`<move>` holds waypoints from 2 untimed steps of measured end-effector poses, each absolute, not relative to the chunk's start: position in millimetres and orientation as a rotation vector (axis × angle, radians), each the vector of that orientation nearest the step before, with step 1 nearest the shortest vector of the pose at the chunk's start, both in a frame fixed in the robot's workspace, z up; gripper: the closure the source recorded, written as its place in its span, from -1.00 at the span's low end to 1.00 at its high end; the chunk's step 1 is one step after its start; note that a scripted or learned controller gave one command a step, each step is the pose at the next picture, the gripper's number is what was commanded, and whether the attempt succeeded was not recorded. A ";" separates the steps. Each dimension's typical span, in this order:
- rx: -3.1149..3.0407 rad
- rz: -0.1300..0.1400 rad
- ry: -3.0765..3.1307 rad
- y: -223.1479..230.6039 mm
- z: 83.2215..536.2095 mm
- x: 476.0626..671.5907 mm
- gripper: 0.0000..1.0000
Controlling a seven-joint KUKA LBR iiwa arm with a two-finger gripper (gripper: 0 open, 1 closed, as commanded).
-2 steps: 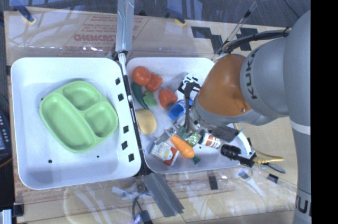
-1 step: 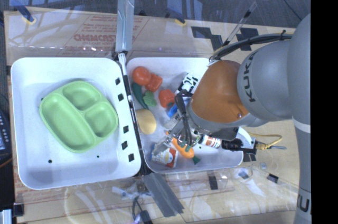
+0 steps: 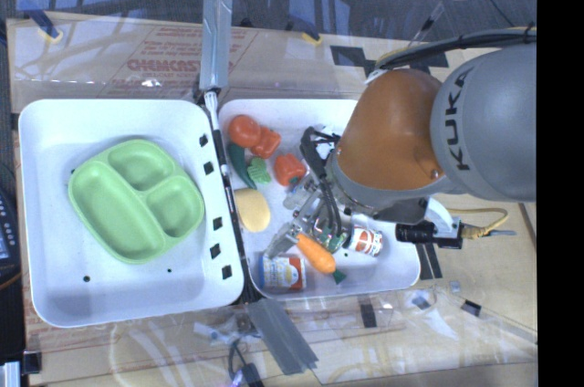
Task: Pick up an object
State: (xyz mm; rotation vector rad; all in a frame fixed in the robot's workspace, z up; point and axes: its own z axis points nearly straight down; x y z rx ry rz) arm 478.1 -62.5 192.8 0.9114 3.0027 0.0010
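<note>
My gripper (image 3: 308,214) hangs low over the middle of the right bin (image 3: 392,277), under the orange wrist band. An orange toy carrot (image 3: 318,254) lies just below it, close to the tip or touching it. A small can with a red label (image 3: 367,242) lies to the carrot's right. A white jar with a red label (image 3: 281,272) lies at the bin's front left. A yellow rounded piece (image 3: 253,210) sits left of the gripper. Two red toy foods (image 3: 253,135) (image 3: 290,168) and a green one (image 3: 248,170) lie toward the back left. The arm hides the bin's right part.
The left bin (image 3: 55,285) holds a light green divided plate (image 3: 137,198). A black-marked divider (image 3: 222,193) runs between the bins. Cables (image 3: 474,232) trail off the bench at the right, and tape and plastic sheet line the front edge.
</note>
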 end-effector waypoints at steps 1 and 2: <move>0.774 0.000 3.042 -106.5 102.6 477.9 -1.00; 0.767 0.002 3.047 -105.4 112.8 478.3 1.00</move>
